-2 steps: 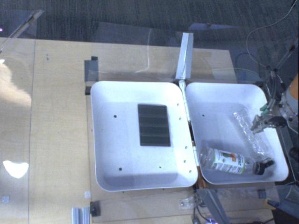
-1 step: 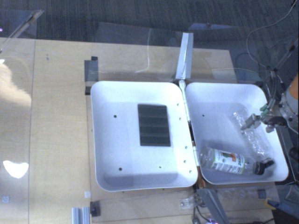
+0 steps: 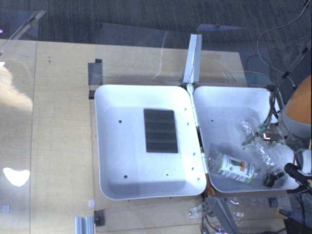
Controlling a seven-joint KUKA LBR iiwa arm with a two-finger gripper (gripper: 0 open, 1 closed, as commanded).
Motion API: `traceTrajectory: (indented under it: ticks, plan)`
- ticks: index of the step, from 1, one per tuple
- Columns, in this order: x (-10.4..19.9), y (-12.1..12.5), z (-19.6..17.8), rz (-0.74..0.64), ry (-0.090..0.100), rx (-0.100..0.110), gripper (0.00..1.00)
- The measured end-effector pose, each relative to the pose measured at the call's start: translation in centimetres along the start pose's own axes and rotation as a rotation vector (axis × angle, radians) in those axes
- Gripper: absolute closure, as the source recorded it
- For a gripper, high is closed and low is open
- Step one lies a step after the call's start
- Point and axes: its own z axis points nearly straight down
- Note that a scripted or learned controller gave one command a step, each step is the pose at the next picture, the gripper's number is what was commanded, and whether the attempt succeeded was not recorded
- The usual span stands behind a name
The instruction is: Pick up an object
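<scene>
Reaching in from the right over the right bin (image 3: 214, 101), arm (image 3: 297, 108) with claw (image 3: 263, 136) low above clear plastic pieces (image 3: 253, 135). Cannot tell claw state. Lying tilted near that bin's front left corner: bottle (image 3: 234, 167) with white label, dark cap (image 3: 271, 179) toward the right. Resting flat mid left bin (image 3: 112, 130): dark ridged slab (image 3: 161, 130). Both bins side by side on wooden tabletop (image 3: 53, 130).

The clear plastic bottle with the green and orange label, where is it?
The clear plastic bottle with the green and orange label lies on its side in the right white bin, near that bin's front edge, beside the divider between the bins.
</scene>
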Motion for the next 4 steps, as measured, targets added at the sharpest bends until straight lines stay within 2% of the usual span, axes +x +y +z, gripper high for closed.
traceTrajectory:
  ticks: [1,2,3,4]
  plan:
    - [0.6,8.1,1.5,0.107,-0.001,-0.011,0.0]
    - [0.7,5.0,1.5,-0.023,-0.002,-0.011,0.0]
    - [0.2,5.5,1.5,0.08,0.0,-0.01,0.0]
    - [1.1,13.2,1.8,-0.025,-0.001,-0.004,0.0]
